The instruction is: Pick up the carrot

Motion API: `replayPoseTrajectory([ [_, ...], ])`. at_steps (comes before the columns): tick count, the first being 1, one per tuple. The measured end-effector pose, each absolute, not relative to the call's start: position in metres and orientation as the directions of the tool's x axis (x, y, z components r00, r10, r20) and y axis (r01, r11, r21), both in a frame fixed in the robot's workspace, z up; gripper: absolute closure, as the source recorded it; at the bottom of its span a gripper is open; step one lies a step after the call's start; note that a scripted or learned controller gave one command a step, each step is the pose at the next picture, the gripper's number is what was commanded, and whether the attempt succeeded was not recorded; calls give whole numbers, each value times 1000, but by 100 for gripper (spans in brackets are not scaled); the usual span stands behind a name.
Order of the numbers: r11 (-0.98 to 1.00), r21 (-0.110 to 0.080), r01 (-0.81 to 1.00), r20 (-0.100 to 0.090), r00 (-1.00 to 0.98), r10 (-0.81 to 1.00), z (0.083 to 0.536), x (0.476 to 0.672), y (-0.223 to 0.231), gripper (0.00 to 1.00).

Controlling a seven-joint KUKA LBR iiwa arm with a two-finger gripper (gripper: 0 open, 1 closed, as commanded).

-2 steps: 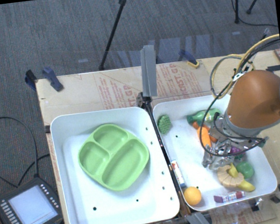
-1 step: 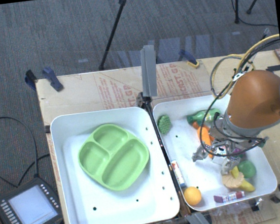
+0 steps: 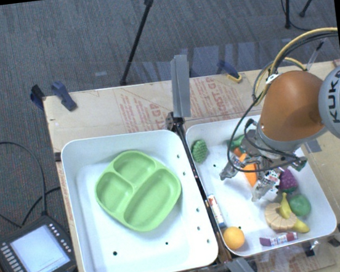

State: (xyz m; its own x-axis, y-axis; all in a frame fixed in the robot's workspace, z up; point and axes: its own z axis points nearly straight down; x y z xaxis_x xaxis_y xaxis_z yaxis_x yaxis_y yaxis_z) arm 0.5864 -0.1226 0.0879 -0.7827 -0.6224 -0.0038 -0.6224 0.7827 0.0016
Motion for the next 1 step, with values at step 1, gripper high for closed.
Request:
replayPoseTrajectory([
  [1,785,2,-620,-7,-785,-620,98,587,-121,100],
])
